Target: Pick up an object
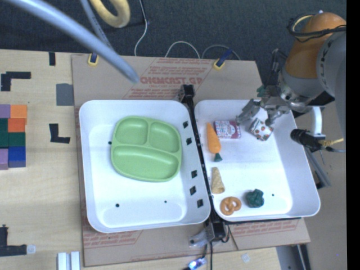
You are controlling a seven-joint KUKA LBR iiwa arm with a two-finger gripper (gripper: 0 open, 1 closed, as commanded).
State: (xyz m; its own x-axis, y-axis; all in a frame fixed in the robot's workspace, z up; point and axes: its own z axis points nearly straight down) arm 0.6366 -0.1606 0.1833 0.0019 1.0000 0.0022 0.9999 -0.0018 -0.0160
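The gripper (262, 118) hangs over the far part of the right bin (281, 167), fingers closed on a small white speckled cube (262, 131). Just left lie a pink carton (227, 129) and a toy carrot (212, 138).

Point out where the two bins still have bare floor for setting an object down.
Left bin: a bare strip in front of the green plate. Right bin: open floor between the carrot, broccoli and right wall. Crowded along the divider and under the gripper.
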